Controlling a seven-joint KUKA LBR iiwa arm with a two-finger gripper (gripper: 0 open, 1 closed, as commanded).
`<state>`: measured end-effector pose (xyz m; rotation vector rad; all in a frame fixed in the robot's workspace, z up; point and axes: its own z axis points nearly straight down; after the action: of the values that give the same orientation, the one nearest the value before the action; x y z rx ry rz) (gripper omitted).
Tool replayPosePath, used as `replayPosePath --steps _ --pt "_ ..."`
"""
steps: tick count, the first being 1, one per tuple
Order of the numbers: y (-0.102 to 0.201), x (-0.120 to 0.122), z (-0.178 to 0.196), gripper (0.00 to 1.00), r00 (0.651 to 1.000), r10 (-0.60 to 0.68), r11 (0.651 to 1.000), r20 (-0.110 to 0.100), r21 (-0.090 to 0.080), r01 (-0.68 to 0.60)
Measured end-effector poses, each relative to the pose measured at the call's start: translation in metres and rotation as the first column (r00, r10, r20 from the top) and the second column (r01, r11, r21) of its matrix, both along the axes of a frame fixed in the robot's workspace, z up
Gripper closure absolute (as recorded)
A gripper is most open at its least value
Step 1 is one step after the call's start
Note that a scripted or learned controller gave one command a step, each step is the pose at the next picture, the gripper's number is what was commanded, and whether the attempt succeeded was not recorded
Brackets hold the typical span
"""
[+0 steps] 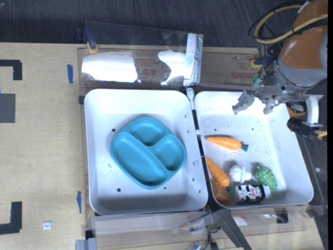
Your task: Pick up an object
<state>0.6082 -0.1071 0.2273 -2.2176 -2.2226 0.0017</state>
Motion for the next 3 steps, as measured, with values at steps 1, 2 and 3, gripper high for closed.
replayPosePath --steps 1,2,3 --pt "-0.021 0.023 -0.062 0.0 0.971 0.238 0.971 -0.001 0.001 -0.238" --pt "-0.021 0.023 -0.061 0.0 0.971 0.239 0.971 0.001 0.0 -0.239" --pt "-0.01 0.046 -0.062 0.0 0.995 0.095 0.995 0.006 -0.002 -0.095"
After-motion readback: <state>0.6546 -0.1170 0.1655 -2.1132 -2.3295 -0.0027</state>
